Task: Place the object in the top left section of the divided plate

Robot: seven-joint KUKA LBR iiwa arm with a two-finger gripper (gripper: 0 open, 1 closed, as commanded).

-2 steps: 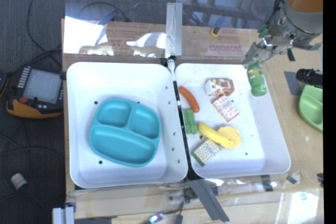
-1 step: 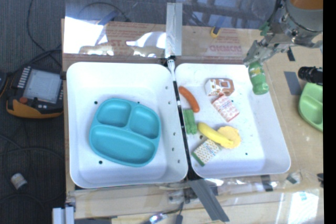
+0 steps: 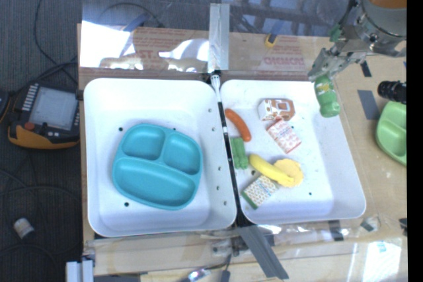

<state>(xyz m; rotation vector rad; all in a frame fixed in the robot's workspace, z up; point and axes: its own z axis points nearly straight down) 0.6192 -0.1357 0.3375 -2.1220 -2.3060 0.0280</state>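
claw point(image 3: 326, 78) at the right bin's far right rim looks closed on a small green plastic bottle point(image 3: 327, 100) hanging below; i judge it light, stiff, slick, best pinched at the neck.

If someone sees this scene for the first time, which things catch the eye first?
The teal three-section plastic plate stands out, lying alone in the left white bin. In the right white bin, small toy foods cluster, with a yellow banana in the middle. The end effector hangs over that bin's far right corner, above a green bottle.
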